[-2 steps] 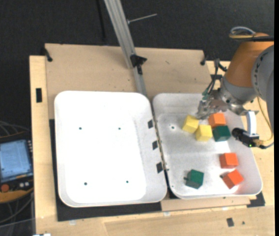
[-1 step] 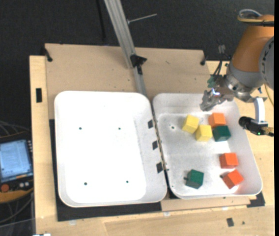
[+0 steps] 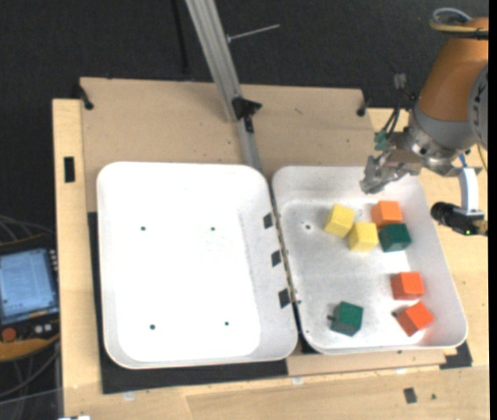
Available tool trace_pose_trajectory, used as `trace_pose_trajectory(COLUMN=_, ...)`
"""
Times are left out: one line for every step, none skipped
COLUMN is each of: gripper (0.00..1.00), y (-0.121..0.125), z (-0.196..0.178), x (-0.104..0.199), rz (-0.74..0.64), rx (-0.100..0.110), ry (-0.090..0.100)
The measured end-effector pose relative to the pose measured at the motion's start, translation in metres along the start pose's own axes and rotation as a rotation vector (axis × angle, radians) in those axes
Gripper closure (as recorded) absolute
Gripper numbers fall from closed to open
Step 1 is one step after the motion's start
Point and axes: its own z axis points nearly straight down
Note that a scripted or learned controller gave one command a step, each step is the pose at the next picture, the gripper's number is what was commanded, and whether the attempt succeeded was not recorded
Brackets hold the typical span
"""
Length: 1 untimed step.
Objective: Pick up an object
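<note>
Tool: the tool (image 3: 376, 178) hangs over the far edge of the right bin (image 3: 318, 186), on the grey arm (image 3: 451, 86) with its orange band; how far it is open I cannot tell, and nothing shows in its grip.
Near row, right bin: green block (image 3: 346, 318) toward the bin's middle front; orange block (image 3: 414, 318) at the front right, tilted; another orange block (image 3: 407, 283) just behind it.
Middle cluster: yellow block (image 3: 363, 236) touching a dark green block (image 3: 394, 237) on its right; a second yellow block (image 3: 339, 220) just beside it, up and left; an orange block (image 3: 387, 212) right behind the dark green one.
Nearest to tool: the orange and yellow blocks of that cluster lie just in front of the tool, apart from it.
Left bin: left bin (image 3: 183, 261), white, beside the right one.
Surface: pale wooden surface (image 3: 143, 116) under both bins.
Far: metal pole (image 3: 218, 55) slanting up from between the bins.
Side: handheld screen unit (image 3: 17, 287) off the surface's left edge.
</note>
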Motion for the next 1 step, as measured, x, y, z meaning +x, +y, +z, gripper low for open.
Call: trace_pose_trajectory(gripper=1.00, y=0.0005, z=0.0022, x=0.0450, rz=-0.001, rx=0.003, ry=0.000)
